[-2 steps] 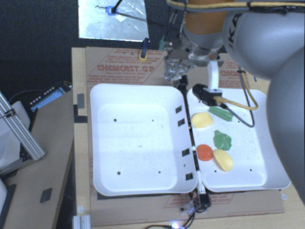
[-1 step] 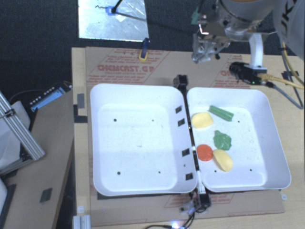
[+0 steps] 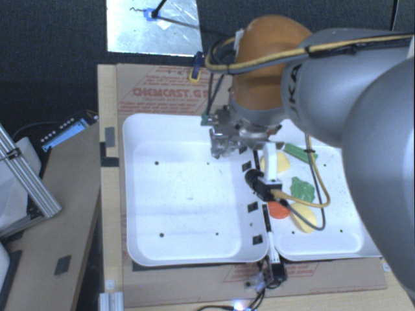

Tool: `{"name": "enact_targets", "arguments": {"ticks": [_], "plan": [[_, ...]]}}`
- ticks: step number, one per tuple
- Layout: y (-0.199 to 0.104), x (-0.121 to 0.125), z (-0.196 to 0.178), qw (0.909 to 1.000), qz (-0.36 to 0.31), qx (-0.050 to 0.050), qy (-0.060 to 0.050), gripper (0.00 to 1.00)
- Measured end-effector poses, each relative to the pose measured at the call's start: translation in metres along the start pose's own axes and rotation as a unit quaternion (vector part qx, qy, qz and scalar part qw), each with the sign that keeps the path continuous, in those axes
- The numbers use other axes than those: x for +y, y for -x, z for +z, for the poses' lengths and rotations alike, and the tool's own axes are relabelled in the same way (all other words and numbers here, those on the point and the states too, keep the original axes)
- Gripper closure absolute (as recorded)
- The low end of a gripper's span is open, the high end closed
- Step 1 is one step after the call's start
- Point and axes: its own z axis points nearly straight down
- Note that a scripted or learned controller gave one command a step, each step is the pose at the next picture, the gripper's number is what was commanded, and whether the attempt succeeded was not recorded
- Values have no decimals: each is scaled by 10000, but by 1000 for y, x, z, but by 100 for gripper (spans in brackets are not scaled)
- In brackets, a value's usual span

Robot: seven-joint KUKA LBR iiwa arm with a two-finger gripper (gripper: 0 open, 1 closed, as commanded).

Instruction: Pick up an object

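My gripper (image 3: 222, 146) hangs over the far right part of the left white bin (image 3: 162, 238), close to the wall between the two bins. Nothing can be seen held under it. In the right bin (image 3: 337, 241) lie a green leafy toy (image 3: 302, 188), a green stick (image 3: 300, 152), a red-orange disc (image 3: 279, 211), a yellow curved piece (image 3: 306, 219) and a pale yellow-white piece (image 3: 272, 164). The grey arm and its orange band cover the far and right parts of the right bin.
Both bins rest on a cardboard sheet (image 3: 162, 92) on the bench. A shiny metal plate (image 3: 152, 18) lies beyond it. Aluminium rails (image 3: 26, 180) and a small blue-edged device (image 3: 65, 131) sit to the left.
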Motion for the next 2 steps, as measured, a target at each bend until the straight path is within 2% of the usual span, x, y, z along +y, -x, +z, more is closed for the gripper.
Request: {"name": "enact_targets", "arguments": {"ticks": [1,2], "plan": [[-38,18,12,10000,6,6,74,100],[-106,51,-32,9999,-6,20,103,100]]}}
